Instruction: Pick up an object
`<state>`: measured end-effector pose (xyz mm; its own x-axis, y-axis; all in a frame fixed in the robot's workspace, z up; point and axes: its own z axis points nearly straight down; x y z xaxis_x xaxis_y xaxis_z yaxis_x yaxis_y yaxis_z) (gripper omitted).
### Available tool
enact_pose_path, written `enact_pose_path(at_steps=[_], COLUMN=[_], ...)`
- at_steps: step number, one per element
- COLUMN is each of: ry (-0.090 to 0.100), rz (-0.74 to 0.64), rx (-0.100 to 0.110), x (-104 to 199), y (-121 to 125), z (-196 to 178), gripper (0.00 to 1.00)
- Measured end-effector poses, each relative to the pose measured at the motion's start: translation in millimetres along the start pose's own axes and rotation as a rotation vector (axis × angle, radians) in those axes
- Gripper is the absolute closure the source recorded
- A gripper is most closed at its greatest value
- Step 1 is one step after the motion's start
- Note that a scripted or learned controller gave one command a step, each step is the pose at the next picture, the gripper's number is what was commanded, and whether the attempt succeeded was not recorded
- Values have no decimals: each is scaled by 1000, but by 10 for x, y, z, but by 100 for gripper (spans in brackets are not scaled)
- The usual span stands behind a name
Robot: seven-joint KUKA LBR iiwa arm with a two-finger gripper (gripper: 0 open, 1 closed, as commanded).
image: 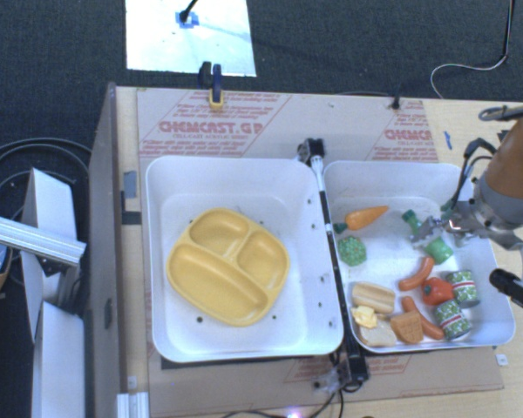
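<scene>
- gripper (429, 230) is seen low in the right bin (379, 174), just left of a green round piece (439, 251); whether its fingers are spread or pressed together cannot be told, and nothing is seen pinched between them.
- 1 small dark green piece (410, 219) lies just beside the gripper.
- 1 carrot (367, 218) and 1 green bumpy ball (352, 251) are found further left in the same bin.
- 2 sausages are counted: one (416, 274) below the gripper, one (421, 319) near the front wall.
- 1 red pepper (437, 292) sits between 2 patterned cans (463, 287) (453, 319).
- 1 bread roll (373, 298), 1 yellow cheese piece (364, 317) and 1 brown toast (408, 327) are grouped at the front left.
- 1 yellow divided tray (227, 266) with 3 compartments lies in the left bin (235, 174).
- 2 white bins are set side by side on the bench (270, 116).
</scene>
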<state>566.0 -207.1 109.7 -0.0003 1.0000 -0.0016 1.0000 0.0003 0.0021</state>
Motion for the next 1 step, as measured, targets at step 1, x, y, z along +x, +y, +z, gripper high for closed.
enact_pose_path(at_steps=[1], ry=[1], rz=[-3], rx=[0], x=[13], y=[654], z=[252], gripper=[0])
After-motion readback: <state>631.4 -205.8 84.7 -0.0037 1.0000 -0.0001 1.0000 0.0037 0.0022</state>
